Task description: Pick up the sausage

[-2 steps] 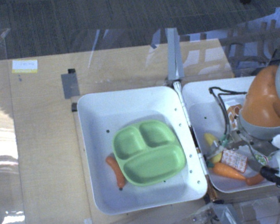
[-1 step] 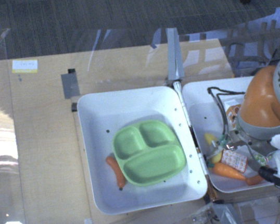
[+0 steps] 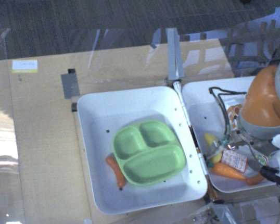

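one smooth orange sausage (image 3: 116, 172) — curved, tube-shaped

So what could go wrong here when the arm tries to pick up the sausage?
1. The sausage lies tight against the left rim of the green divided plate in the left bin, so a grasp may hit or push the plate instead.
2. The arm is over the right bin, above the carrot and other small items. It may close on one of those, since the carrot looks similar.
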Tool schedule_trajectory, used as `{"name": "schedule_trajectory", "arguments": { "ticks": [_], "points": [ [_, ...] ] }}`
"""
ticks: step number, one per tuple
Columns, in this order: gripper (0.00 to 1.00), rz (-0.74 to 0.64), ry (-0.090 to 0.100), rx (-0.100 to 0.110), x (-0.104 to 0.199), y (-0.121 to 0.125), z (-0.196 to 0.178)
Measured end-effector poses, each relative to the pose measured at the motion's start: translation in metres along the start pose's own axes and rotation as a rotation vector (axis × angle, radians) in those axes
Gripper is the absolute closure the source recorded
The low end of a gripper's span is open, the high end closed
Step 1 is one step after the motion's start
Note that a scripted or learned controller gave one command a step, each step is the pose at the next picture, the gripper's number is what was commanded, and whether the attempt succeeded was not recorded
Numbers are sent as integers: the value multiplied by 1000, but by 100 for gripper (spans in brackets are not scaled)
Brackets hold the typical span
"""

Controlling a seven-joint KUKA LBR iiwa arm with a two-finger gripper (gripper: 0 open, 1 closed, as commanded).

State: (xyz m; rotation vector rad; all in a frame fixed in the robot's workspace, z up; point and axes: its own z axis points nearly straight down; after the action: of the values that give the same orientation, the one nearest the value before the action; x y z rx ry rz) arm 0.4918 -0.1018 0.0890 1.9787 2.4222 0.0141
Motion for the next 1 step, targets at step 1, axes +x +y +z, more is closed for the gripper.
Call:
{"name": "schedule_trajectory", "arguments": {
  "ticks": [1],
  "points": [
    [0,-42,-1,3,6,15,0]
  ]
}}
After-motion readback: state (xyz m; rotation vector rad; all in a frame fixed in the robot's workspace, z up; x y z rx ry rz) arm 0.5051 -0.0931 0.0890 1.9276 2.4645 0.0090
